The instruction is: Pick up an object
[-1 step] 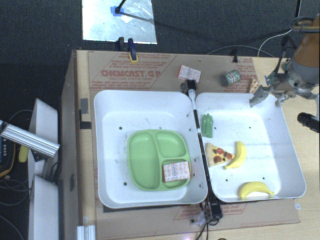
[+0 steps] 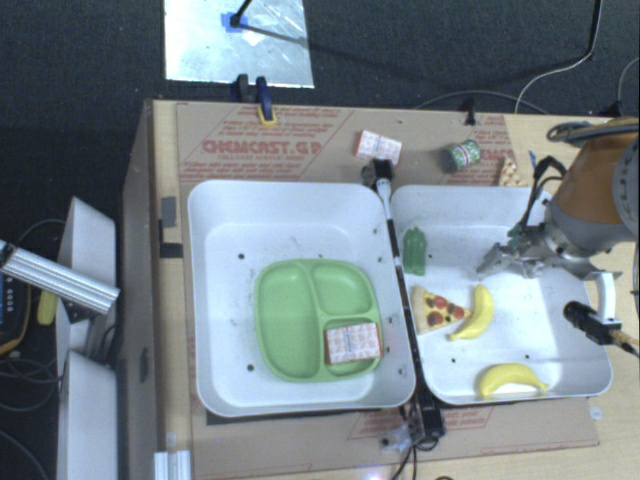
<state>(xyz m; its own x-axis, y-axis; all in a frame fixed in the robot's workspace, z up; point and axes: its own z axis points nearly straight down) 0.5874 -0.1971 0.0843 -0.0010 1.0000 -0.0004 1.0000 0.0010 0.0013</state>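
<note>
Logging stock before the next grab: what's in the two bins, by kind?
Bananas: 2
Pizza slice: 1
Green bottle: 1
Green divided plate: 1
Patterned box on the plate: 1
Total: 6

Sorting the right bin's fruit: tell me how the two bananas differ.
The upper banana stands nearly upright in the picture, beside the pizza slice; the lower banana lies crosswise near the bin's front wall. The upper looks slimmer, the lower stubbier. Both are yellow and curved.
</note>
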